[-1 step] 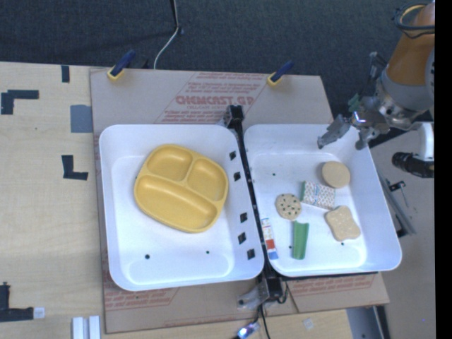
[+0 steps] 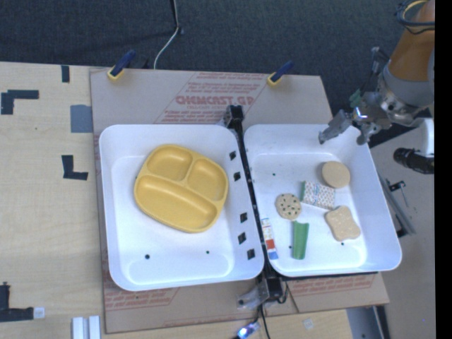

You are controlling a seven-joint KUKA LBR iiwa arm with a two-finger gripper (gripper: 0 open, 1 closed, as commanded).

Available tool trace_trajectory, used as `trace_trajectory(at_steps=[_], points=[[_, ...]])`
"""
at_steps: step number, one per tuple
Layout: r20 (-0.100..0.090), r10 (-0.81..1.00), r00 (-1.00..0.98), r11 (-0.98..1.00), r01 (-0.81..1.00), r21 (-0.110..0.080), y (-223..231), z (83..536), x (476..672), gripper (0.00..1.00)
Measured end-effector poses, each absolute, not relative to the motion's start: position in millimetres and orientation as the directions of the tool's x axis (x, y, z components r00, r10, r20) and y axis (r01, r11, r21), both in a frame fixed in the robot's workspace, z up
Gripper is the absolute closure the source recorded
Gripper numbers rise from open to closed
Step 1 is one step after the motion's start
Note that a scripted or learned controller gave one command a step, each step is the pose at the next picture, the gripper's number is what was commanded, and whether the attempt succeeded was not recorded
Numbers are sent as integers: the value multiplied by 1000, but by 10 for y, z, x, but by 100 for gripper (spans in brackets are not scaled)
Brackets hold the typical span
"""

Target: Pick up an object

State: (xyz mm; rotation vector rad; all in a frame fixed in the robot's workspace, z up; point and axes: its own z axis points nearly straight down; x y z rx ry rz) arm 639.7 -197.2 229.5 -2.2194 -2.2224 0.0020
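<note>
Hovering over the upper right corner of the right bin (image 2: pixel 374 189), the tool (image 2: pixel 344 128) hangs from the grey arm (image 2: pixel 409 62) with its two fingers spread apart and nothing between them; one fingertip points left over the bin's white floor, the other sits just beside the far rim; below it in that bin lie a round tan biscuit (image 2: pixel 335 174), a pale patterned packet (image 2: pixel 318 195) touching the biscuit's lower left, a chocolate-chip cookie (image 2: pixel 288 205), a toast-shaped piece (image 2: pixel 342 223), a green stick (image 2: pixel 300 239) and a small narrow tube (image 2: pixel 268 235) near the dividing wall; all lie well apart from the tool; the left bin (image 2: pixel 120 246) holds a yellow divided plate (image 2: pixel 182 187); both bins rest on a cardboard sheet (image 2: pixel 205 97) on the counter (image 2: pixel 42 189)
</note>
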Motion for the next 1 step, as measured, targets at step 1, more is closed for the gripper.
trace_trajectory(at_steps=[1], points=[[-1,1000,-1,1,1000,-4,-2000,1859,6376,0]])
